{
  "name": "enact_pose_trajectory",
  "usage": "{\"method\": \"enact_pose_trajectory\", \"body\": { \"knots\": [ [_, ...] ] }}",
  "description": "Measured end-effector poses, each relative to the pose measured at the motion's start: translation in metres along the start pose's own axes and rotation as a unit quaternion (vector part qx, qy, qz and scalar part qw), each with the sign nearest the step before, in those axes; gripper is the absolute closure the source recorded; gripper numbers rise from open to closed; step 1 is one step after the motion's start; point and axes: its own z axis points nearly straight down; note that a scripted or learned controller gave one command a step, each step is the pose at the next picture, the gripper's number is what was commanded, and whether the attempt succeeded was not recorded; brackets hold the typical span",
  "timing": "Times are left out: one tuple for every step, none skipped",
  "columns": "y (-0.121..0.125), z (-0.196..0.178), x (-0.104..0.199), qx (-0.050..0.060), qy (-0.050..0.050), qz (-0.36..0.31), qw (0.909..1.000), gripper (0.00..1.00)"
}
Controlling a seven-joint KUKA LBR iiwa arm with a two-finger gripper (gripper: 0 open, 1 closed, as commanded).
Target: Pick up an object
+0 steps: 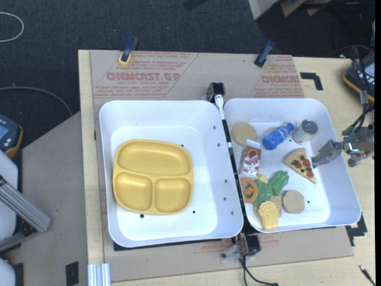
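Reaching in from three o'clock, the tool (329, 152) hangs over the right bin's (333, 210) three o'clock edge, just beside the pizza slice (300, 164), and whether it is open or closed I cannot tell. Toys crowd that bin: a blue bottle (278, 136) toward twelve o'clock, a green toy (272, 185) and yellow corn (268, 214) toward six. A yellow divided plate (153, 175) lies in the left bin (113, 124).

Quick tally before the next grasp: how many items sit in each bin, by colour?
Left bin:
Yellow: 1, divided plate
Right bin:
Tan discs: 2
Blue: 1, bottle
Grey: 1
Red and white: 1, packet
Orange-red: 1, pizza slice
Brown: 1, pretzel
Green: 1
Yellow: 1
Total: 10
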Motion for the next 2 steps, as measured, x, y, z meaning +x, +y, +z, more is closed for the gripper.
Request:
{"method": "enact_pose_trajectory", "body": {
  "knots": [
    [0.002, -0.006, 0.000, -0.006, -0.002, -0.002, 1.0000, 0.00],
    [-0.006, 0.043, -0.001, -0.003, 0.000, -0.002, 1.0000, 0.00]
  ]
}}
